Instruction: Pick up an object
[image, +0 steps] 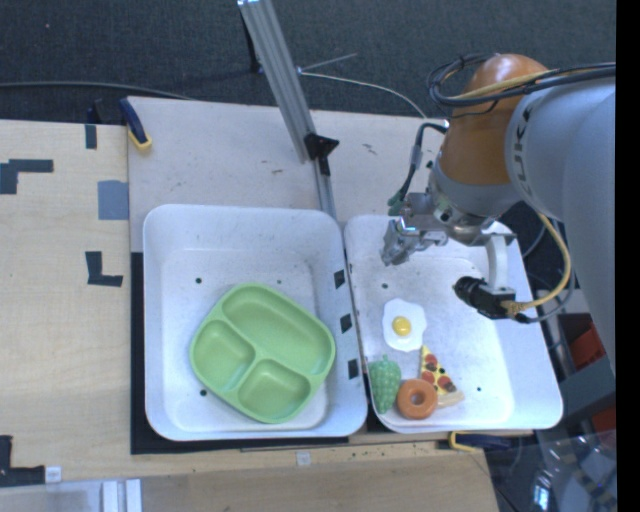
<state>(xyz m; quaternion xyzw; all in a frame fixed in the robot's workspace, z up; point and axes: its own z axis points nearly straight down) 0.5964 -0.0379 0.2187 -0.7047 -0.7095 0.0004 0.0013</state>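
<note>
Four small items are being kept in the right bin (520, 385), toward its near edge: a fried egg (404, 326), and just below it a cluster formed by a green piece (385, 382), a donut (416, 399) and a pizza slice (436, 376), which are touching or nearly touching one another. The egg is being judged the easiest target, since it is lying apart from the cluster.

Several risks are being anticipated. The egg is lying flat and thin, so it may be slid over rather than gripped. In the cluster, a neighbour may be nudged or caught along with the target. The green piece is lying right beside the wall shared with the left bin (160, 300), where a finger may be blocked.

The gripper (398, 247) is being held over the far end of the right bin, well apart from the items, pointing downward from the wrist. Nothing is being grasped; whether it is released or clenched cannot be told.
</note>
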